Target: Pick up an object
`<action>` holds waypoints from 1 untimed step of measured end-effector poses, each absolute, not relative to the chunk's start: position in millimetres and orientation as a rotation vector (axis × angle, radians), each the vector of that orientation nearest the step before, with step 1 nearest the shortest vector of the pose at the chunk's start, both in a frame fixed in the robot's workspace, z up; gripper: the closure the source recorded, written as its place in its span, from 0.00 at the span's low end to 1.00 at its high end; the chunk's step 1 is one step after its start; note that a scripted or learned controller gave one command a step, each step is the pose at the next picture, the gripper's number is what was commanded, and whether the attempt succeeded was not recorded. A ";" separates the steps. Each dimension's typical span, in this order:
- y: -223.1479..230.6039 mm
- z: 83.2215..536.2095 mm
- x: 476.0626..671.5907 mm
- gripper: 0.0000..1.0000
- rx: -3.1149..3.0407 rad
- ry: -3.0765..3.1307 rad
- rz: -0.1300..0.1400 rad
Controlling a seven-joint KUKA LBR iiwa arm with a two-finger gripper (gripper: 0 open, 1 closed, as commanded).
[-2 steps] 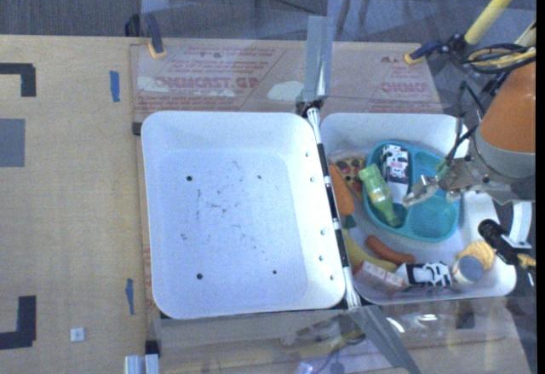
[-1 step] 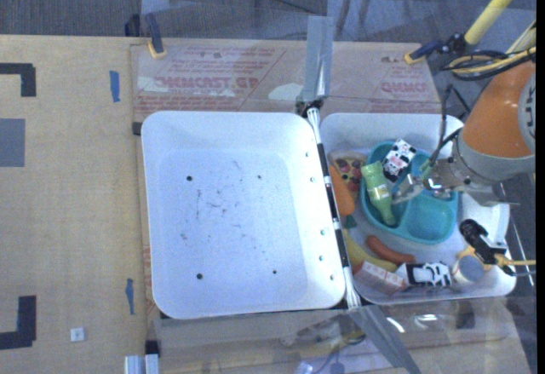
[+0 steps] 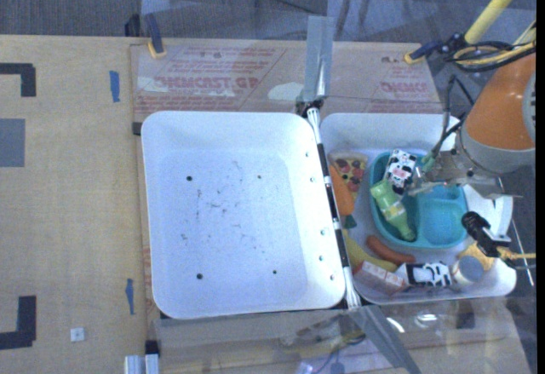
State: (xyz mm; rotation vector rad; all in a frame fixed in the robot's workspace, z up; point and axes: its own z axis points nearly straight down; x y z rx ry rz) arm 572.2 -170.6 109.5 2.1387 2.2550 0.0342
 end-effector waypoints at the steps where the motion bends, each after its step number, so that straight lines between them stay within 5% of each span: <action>1: -171.2 109.4 571.8 0.00 2.139 2.254 0.032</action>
